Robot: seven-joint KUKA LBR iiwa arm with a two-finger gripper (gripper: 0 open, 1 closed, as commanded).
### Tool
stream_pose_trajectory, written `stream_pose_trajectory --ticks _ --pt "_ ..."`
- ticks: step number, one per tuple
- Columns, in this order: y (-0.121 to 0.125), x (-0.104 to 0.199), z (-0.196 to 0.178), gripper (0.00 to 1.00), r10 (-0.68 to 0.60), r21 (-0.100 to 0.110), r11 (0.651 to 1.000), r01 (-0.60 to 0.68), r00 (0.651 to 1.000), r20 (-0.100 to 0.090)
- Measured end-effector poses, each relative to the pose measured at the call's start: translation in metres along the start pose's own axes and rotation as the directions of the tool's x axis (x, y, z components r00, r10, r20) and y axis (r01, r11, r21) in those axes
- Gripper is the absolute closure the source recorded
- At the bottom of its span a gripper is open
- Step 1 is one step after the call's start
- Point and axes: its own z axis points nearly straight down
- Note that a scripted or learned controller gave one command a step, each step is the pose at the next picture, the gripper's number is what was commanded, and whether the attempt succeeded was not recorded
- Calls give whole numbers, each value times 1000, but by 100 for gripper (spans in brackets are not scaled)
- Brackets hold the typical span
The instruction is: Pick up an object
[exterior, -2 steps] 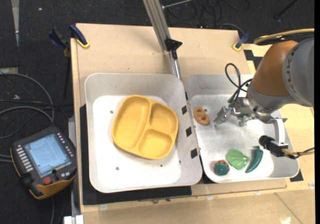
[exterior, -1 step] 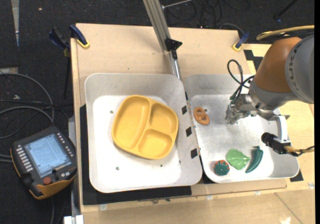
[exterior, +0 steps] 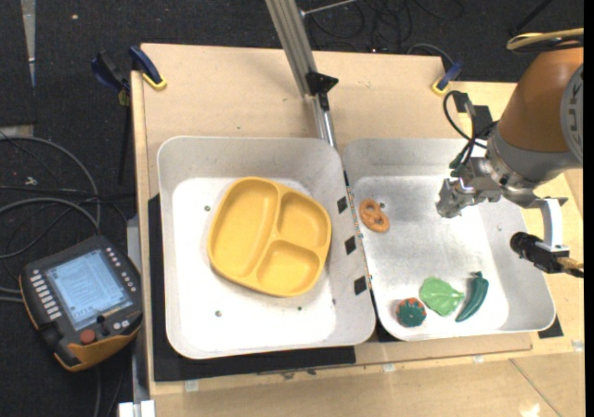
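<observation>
Pretzel toy (exterior: 374, 215) lies alone left of the gripper (exterior: 449, 201), whose finger spread I cannot tell, so a descent here risks closing on nothing.

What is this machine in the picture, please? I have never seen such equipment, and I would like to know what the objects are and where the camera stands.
One camera looks down from above at a slant. The grey and orange thing on the right is a robot arm; its hand hangs over the right bin and holds nothing that I can see. That bin contains a small pretzel, a green leaf-like toy, a dark green pepper and a small red and green item. The left bin holds a yellow divided plate.
</observation>
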Motion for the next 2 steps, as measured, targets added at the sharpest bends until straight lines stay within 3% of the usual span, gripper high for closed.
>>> stream_pose_trajectory --ticks 1,2 --pt "2 0 -40 100 -4 -1 1000 4 1000 0" --pt "0 54 -37 100 -9 6 1000 9 1000 -4"
